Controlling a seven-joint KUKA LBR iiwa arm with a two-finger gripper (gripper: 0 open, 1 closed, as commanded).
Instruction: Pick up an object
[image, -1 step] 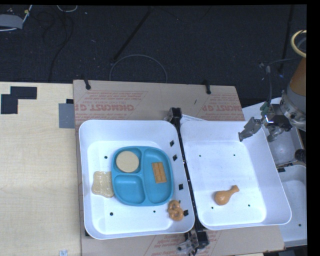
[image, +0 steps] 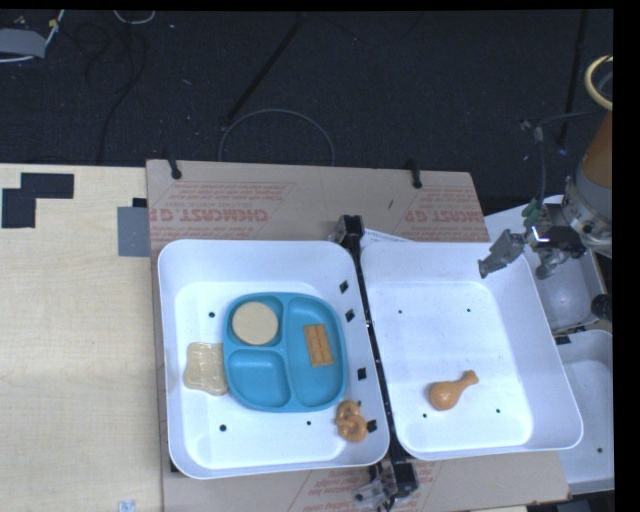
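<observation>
Dark carpet with loose cables fills the background; below it sits a pale bench (image: 70, 350) carrying a cardboard sheet (image: 300, 205) with reversed red print.

On the cardboard, two white bins side by side. Left bin (image: 190, 270) holds a blue tray (image: 275, 385) with three compartments — a round tan disc (image: 254, 322) in the upper-left one, a small orange-brown slab (image: 318, 345) in the right one, the lower one bare. A pale, lumpy piece (image: 205, 368) lies just outside the tray, touching its left edge. A small brown lump (image: 350, 421) sits near the bin's lower-right corner, beside the divider.

Right bin (image: 440, 270) holds one item: a drumstick (image: 452, 389), lower centre of the floor, well apart from the walls. Long axis runs diagonally — fat end lower-left, thin end upper-right.

Arm (image: 598, 170) enters at the right edge, above the right bin's upper-right corner. Gripper (image: 530, 250) hangs over that bin's rim, nothing between its fingers that I can see; whether they are spread or closed cannot be told at this size and angle.

Judgement: the drumstick is the nearest candidate. It lies down and to the left of the gripper in view, so the approach means travelling diagonally across the bin, then closing across the thin shaft rather than along it.
</observation>
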